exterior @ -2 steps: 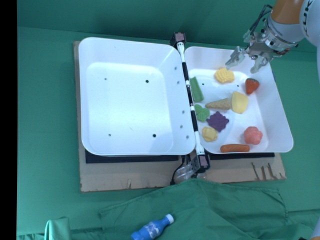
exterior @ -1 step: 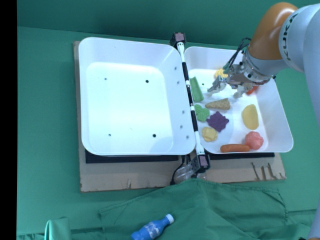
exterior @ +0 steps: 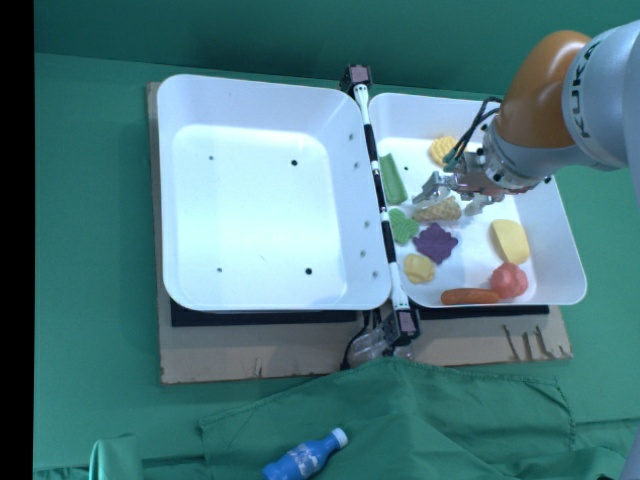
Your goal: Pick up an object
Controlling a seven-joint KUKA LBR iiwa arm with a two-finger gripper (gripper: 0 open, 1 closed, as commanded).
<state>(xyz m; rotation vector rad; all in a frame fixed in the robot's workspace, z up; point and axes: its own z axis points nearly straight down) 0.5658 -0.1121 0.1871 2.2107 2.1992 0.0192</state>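
Note:
The right bin point(exterior: 560, 268) holds several toy foods. My gripper point(exterior: 453, 194) hangs low over its middle with its fingers point(exterior: 431, 184) spread open, right above a tan ridged piece point(exterior: 438, 210) that lies on the bin floor. Nothing is clamped between the fingers. A yellow piece point(exterior: 442, 150) sits just behind the gripper, partly hidden by the wrist. A purple grape bunch point(exterior: 436, 241) lies just in front of the tan piece. A green leaf piece point(exterior: 403, 226) and a green stick point(exterior: 392, 178) lie by the bin's left wall.
Also in the right bin are a yellow lemon shape point(exterior: 509, 240), a red tomato point(exterior: 509, 280), an orange carrot point(exterior: 470, 296) and a small yellow piece point(exterior: 419, 267). The left bin point(exterior: 200, 108) stands beside it. A blue bottle point(exterior: 305, 455) lies on the green cloth in front.

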